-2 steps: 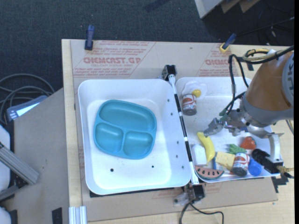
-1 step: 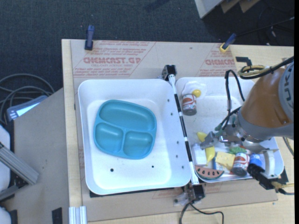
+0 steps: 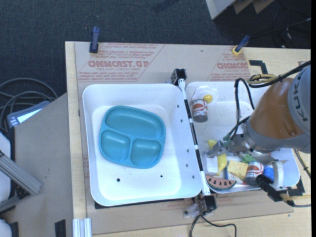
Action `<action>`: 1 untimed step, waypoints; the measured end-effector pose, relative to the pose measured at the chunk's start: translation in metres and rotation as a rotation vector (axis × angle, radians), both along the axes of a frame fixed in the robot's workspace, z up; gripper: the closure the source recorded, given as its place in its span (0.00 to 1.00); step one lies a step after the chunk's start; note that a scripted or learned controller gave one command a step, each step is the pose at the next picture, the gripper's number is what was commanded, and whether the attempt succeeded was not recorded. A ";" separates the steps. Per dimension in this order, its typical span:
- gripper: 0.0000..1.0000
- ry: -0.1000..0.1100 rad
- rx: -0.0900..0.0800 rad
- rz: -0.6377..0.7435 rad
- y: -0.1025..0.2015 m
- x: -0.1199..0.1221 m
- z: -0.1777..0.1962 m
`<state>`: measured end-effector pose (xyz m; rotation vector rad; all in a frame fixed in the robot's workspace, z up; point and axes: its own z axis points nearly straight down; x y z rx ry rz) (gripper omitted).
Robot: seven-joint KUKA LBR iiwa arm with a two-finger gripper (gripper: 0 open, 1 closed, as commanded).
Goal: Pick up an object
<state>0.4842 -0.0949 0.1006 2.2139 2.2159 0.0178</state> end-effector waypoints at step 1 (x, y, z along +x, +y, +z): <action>1.00 -0.002 0.000 0.000 0.000 0.001 0.011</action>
